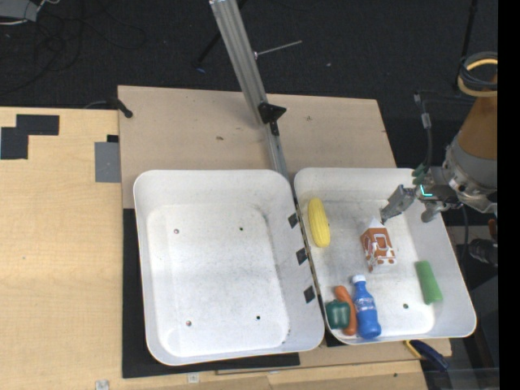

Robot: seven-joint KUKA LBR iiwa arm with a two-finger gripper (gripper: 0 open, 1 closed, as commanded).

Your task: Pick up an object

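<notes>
The right bin point(455, 319) is my landmark. Above its far edge the gripper point(413, 205) hangs with fingers spread, holding nothing. Inside lie a yellow corn cob point(318, 222) by its left wall, a carton point(379, 247) mid-bin, and a blue bottle point(366, 307) near its front.

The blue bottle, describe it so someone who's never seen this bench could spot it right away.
Start at the right-hand white bin, then look along its near edge. The blue bottle lies there with its white cap pointing away from the camera, close beside an orange carrot-like piece and a small green item. It is the only blue object in the bin, with a pale label around its middle.
</notes>
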